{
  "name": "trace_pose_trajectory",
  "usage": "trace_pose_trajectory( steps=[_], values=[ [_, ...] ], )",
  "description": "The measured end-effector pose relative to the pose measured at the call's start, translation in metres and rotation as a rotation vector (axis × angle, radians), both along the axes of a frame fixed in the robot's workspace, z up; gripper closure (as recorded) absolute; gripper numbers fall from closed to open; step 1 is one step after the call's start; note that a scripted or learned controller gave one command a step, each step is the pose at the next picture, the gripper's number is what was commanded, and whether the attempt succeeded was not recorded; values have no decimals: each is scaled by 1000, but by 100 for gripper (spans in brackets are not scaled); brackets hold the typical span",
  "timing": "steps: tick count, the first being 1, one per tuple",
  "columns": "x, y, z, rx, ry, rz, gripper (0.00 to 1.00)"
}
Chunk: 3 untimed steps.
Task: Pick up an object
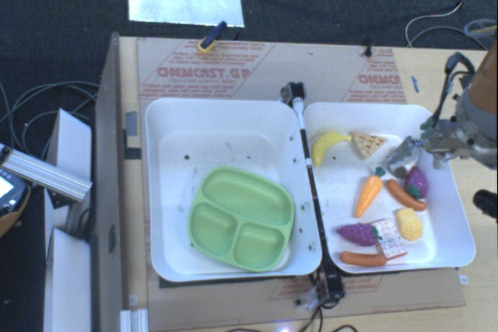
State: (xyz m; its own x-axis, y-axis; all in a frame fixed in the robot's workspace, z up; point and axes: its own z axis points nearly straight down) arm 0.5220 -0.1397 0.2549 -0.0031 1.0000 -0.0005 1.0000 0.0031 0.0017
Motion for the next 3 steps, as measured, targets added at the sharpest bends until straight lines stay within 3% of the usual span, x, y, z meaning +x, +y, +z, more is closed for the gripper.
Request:
trace_pose_trajectory(
  steps=[1,2,3],
  values=[
    [19,9,-82,1,3,0,0],
    [5,23,-171,0,0,-2,0],
    [5,23,-161,1,-1,-1,100]
  ],
)
